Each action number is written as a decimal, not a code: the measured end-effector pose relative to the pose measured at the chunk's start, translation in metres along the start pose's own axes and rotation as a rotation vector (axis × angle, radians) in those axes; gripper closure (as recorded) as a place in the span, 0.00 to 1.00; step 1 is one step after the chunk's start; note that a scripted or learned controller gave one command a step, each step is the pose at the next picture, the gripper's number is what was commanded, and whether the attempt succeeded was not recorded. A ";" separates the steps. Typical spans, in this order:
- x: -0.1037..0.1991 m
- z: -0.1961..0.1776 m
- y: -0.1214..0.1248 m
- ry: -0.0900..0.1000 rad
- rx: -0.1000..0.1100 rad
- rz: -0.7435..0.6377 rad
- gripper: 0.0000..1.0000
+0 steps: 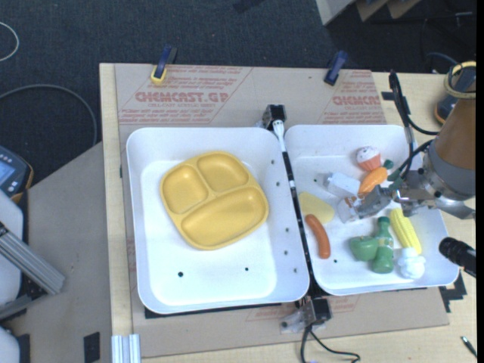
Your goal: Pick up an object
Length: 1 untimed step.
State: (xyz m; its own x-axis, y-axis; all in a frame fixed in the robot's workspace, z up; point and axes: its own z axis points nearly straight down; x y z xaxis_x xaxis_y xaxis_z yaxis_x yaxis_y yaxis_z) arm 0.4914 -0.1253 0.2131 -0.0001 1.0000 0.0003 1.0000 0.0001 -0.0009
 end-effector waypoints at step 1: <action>0.000 -0.011 0.001 -0.001 -0.003 0.000 1.00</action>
State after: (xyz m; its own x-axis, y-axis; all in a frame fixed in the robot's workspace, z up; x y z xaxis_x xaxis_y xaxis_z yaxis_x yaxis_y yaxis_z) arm 0.4921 -0.1255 0.2238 -0.0005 1.0000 -0.0009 1.0000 0.0005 0.0024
